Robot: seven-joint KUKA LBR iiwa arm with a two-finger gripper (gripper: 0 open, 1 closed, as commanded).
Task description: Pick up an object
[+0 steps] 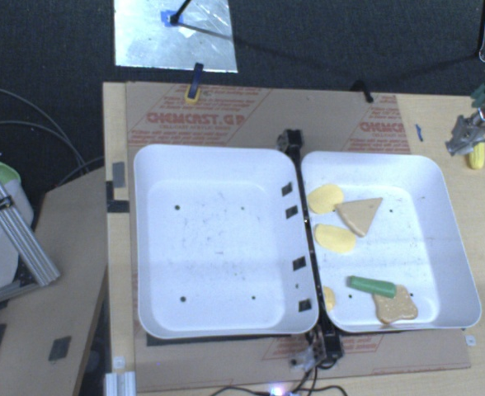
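The right bin (pixel 440 221) holds several small objects, all in its left half. A yellow oval piece (pixel 326 197) lies near the divider, and a tan triangle (pixel 360 214) touches its right side. A second yellow oval (pixel 335 238) sits just below them. Toward the front lies a green stick (pixel 371 285). Its right end rests against a tan lumpy piece (pixel 395 305). A small yellow bit (pixel 328 298) sits at the bin's front left wall.
The left bin (pixel 152 246) stands beside the right one, joined by black clips (pixel 296 238). A shiny metal sheet (pixel 175 23) lies at the back. A metal clamp with a yellow part (pixel 473 134) is at the right edge, and an aluminium frame (pixel 16 229) at the left.
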